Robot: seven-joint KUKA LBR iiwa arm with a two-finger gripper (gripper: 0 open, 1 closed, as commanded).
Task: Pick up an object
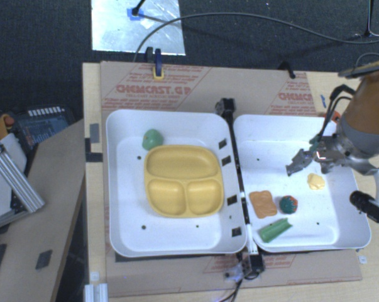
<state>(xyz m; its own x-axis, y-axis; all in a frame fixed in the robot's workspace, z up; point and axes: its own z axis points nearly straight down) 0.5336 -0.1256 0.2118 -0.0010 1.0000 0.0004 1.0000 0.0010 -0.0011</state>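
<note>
The gripper (300, 163) hangs over the right bin (346, 239); from here I cannot tell how it is set, and the arm runs off the frame. Just beside it lies a pale yellow piece (315, 181), with an orange slab (263, 203), a round green-and-red item (288, 204) and a green stick (274, 229) nearer the front. The left bin (123, 187) holds a yellow divided tray (183, 180) and a green lump (153, 138).

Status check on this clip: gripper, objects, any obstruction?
Gripper above right bin, nothing held. Pale yellow piece nearest, untouched. Nothing blocking it.
</note>
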